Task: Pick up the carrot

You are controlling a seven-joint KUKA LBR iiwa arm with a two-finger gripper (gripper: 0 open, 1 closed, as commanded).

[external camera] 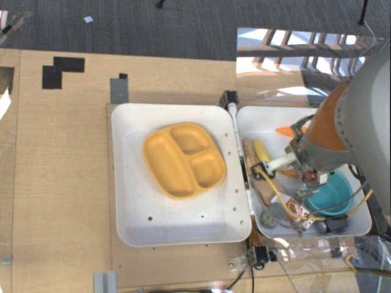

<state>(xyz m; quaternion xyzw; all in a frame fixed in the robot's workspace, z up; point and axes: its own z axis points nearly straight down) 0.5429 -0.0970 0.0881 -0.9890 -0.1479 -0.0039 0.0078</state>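
The carrot shows as a small orange tip near the back of the right bin; the rest of it is hidden under the arm. The grey arm with its orange band reaches in from the right and covers much of that bin. My gripper hangs low over the middle of the right bin, in front of the carrot tip and beside a teal bowl. A small orange-red piece lies just left of the gripper; what it is cannot be told.
A yellow divided plate lies in the left bin. The right bin also holds a yellow piece, a wooden utensil, a grey disc and dark bits near its front edge. A thin yellow cable loops across it.
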